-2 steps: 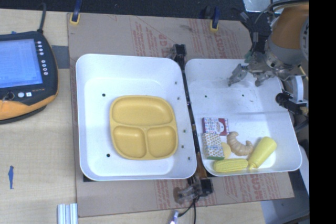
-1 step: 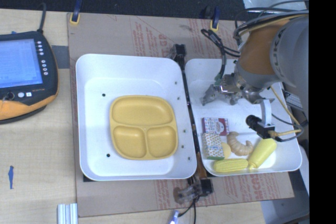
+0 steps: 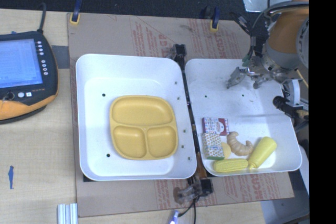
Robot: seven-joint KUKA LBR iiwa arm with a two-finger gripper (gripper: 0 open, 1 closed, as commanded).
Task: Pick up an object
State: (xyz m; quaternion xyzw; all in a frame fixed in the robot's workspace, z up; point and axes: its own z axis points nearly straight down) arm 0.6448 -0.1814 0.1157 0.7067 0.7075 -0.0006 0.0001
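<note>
At the far left of the bench lies a handheld control pendant [image 3: 23, 73] with a lit blue screen and an orange underside, resting on the pale wood. Next to it, the left bin [image 3: 92, 113] sits on a brown cardboard sheet [image 3: 152, 34] and contains a yellow divided plate [image 3: 143, 127] with three compartments, lying flat near the bin's centre. Two blue clamps [image 3: 76, 10] pin the cardboard at its far edge. The right bin [image 3: 210, 78] touches the left bin along their shared side. Its objects are grouped at the near edge: a small red and white carton [image 3: 215, 125], a green and white packet [image 3: 213, 145] just below it, a tan curled piece [image 3: 240, 145] beside those, a toy corn cob [image 3: 230, 166] lying along the near rim, and a second yellow piece [image 3: 262, 151] tilted against the right end of that cob. The gripper [image 3: 248, 76] hangs over the far part of the right bin, well apart from the grouped objects, its fingers spread open with nothing between them. The grey arm with its orange band [image 3: 286, 34] enters from the right.
</note>
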